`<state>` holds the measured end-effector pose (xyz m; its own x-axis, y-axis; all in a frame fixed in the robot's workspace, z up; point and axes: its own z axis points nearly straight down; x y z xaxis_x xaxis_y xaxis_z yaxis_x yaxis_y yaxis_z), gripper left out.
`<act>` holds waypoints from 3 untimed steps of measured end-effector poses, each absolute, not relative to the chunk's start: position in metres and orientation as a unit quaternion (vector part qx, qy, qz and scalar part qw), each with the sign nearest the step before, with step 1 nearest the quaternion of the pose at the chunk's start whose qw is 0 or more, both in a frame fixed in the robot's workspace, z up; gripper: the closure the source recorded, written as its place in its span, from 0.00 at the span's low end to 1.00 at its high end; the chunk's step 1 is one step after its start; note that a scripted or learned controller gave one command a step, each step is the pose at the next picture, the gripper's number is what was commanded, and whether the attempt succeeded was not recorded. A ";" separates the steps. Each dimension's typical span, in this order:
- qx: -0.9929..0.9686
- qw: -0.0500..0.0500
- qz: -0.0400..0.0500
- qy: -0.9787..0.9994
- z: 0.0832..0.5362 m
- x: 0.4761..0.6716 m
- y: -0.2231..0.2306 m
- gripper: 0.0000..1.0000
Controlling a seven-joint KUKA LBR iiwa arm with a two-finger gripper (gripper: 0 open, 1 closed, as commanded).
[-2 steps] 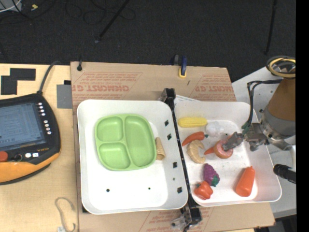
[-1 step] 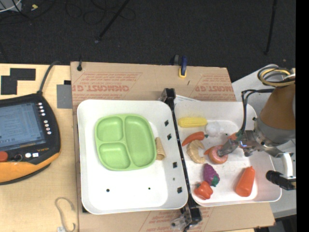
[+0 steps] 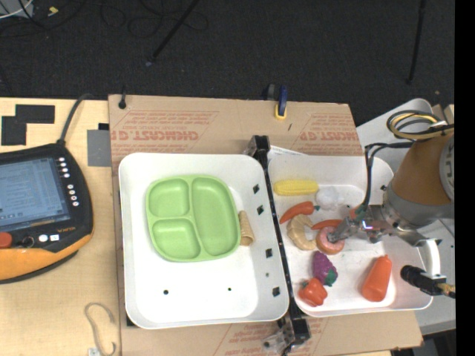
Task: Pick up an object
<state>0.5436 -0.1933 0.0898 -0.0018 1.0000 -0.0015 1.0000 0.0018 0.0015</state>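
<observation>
The arm [image 3: 420,182] reaches in from the right side of the camera view, its orange band showing as a broad rounded segment above the wrist, with grey casing at the far right edge. Below the band the wrist [image 3: 386,222] turns leftward and slightly downward, so that the tool end lies low and nearly level rather than pointing straight down. The gripper [image 3: 343,232] extends to the left from the wrist, a small cluster of grey metal parts. Black and yellow cables [image 3: 413,122] loop above the arm near its upper segment.
</observation>
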 end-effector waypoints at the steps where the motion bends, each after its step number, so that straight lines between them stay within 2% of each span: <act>1: 0.708 -0.002 0.003 0.706 0.102 0.545 -0.192 1.00; 2: 0.707 0.001 0.001 0.707 0.161 0.546 -0.185 1.00; 3: 0.707 0.001 0.001 0.707 0.211 0.537 -0.183 1.00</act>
<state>0.5368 -0.1825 0.2112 -0.0002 1.0000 -0.0004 1.0000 0.0002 0.0023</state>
